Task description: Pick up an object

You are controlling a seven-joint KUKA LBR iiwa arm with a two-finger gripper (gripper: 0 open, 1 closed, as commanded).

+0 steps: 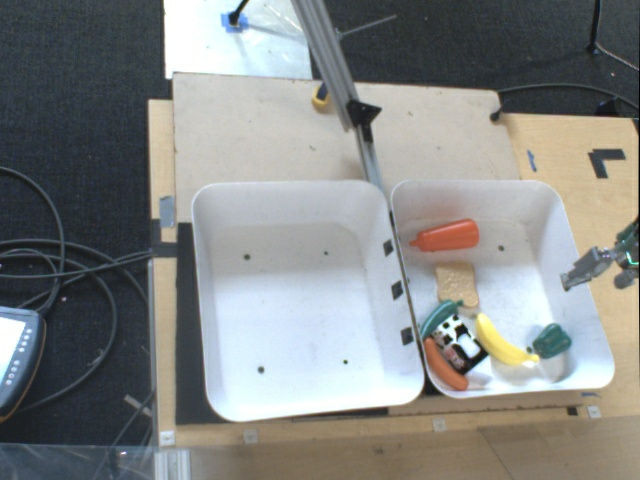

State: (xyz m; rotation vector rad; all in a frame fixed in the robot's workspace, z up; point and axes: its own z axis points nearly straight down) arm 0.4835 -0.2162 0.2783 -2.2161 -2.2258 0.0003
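Hovering at the right bin's [560, 218] outer rim, the gripper [592, 265] sits apart from the banana [503, 342]; its jaws' state cannot be told.

From my station I see just the tip of the arm coming in at three o'clock on the frame. The gripper [590, 267] sits at the far right edge, about mid-height, its grey metal end pointing toward nine o'clock and tilted slightly down. Behind it, toward three o'clock, a bit of darker wrist hardware with a green tint is cut off by the edge.
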